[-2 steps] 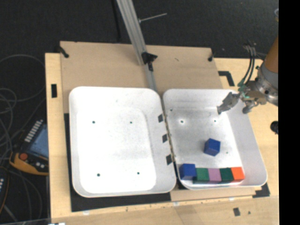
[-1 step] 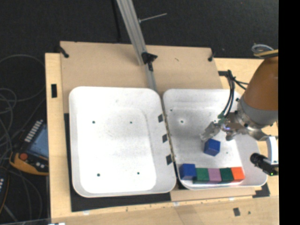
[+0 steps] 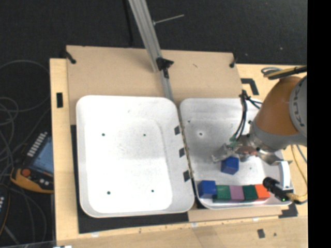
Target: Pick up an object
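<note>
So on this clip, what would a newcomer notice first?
Probably the orange-banded arm reaching in from the right over the right bin, its end effector just above a lone blue cube. Next, the row of coloured blocks along that bin's near edge, beside the bare left bin.

Robotics lab: plywood bench [image 3: 129, 71], cables on dark floor, teach pendant [image 3: 36, 161].

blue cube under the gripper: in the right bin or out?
In. The blue cube sits tilted inside the right bin, apart from the row of blocks along its near wall.
</note>
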